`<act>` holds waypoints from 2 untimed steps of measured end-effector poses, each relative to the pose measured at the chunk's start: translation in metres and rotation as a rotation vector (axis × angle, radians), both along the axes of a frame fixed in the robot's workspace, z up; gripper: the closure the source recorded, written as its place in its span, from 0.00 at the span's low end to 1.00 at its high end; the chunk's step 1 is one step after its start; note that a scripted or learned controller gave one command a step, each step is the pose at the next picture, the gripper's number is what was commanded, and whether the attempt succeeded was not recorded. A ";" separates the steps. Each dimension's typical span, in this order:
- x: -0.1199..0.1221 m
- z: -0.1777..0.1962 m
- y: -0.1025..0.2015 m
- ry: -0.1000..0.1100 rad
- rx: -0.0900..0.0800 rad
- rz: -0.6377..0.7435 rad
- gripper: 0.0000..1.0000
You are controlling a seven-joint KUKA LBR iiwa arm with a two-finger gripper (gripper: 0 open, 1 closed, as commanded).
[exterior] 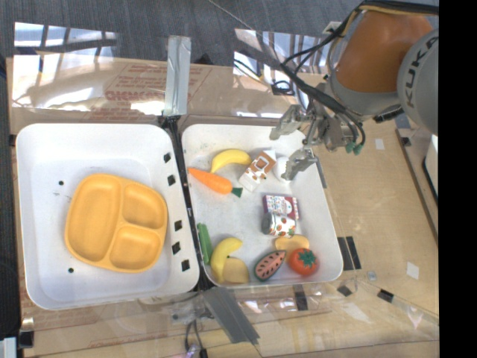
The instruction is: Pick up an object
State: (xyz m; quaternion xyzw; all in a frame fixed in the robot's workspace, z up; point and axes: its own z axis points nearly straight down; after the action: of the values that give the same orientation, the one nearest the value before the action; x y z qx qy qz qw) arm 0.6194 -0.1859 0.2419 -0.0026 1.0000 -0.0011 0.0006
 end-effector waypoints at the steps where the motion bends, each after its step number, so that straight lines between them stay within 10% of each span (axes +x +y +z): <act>1: 0.027 -0.112 0.007 0.009 0.006 0.173 0.00; 2: 0.010 -0.139 0.085 0.002 0.004 0.131 0.00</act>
State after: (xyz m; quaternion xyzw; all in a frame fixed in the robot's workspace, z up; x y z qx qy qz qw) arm 0.6291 -0.1008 0.1033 -0.0679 0.9977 0.0007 -0.0003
